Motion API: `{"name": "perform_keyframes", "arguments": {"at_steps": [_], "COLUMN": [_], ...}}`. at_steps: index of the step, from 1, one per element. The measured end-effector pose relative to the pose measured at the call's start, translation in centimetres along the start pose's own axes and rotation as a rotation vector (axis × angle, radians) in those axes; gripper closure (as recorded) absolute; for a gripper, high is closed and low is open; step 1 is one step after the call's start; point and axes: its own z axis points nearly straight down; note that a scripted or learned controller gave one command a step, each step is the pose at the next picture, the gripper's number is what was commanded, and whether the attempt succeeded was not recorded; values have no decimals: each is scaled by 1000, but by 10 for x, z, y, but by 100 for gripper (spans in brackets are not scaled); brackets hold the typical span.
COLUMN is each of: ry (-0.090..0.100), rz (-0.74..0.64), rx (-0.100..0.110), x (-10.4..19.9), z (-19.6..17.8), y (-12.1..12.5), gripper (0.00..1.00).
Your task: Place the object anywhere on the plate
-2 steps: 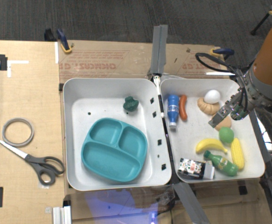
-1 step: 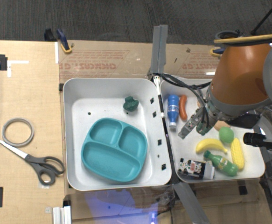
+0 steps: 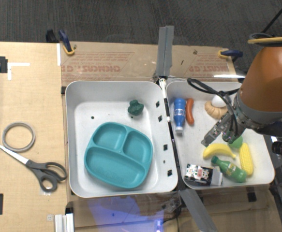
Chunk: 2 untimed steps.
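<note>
Nearest cam, bottom of frame: small black-and-white box (image 3: pixel 199 173) in lower left corner of right bin (image 3: pixel 266 178), green bottle (image 3: pixel 230 170) lying just right of it, corn cob (image 3: pixel 246 158) upright-ish along right side, banana (image 3: pixel 218 151) just above bottle, long axis running left-right w/ slight curve.

Just above banana, mid-right of frame: tool (image 3: pixel 217 132), hanging low over right bin, grey fingers angled down-left toward banana's upper left end. Hard to read opening; cannot tell whether spread or closed, nothing clearly seen btwn them. Small green piece (image 3: pixel 235 141) right beside tool, under wrist.

Which item counts as the object: not certain; banana looks likeliest, being closest under tool.

Key relation: teal plate (image 3: pixel 119 154) sits in left bin (image 3: pixel 78 129), lower centre-left of frame, well apart from tool, across the divider btwn bins. Carry would run right-to-left in frame, over both bin walls. Three compartments, any OK per task.

Farther up: blue bottle (image 3: pixel 179 112) and red sausage (image 3: pixel 189 111) side by side, upper left of right bin; tan item (image 3: pixel 215 109) and white egg-like thing (image 3: pixel 220 100) near arm. Dark green lump (image 3: pixel 136 108) in left bin, above plate, not touching.

Far left on tabletop (image 3: pixel 29 81): scissors (image 3: pixel 37 168), tape roll (image 3: pixel 18 136).
</note>
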Motion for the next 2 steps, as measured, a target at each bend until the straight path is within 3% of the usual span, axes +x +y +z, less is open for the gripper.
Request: {"name": "perform_keyframes", "arguments": {"at_steps": [1,2], "ry": [-1,2], "rz": [-76,-258], "rx": [-1,1], "x": [-10,50], "z": [-78,36], "y": [82,97], "gripper": [100,100]}}
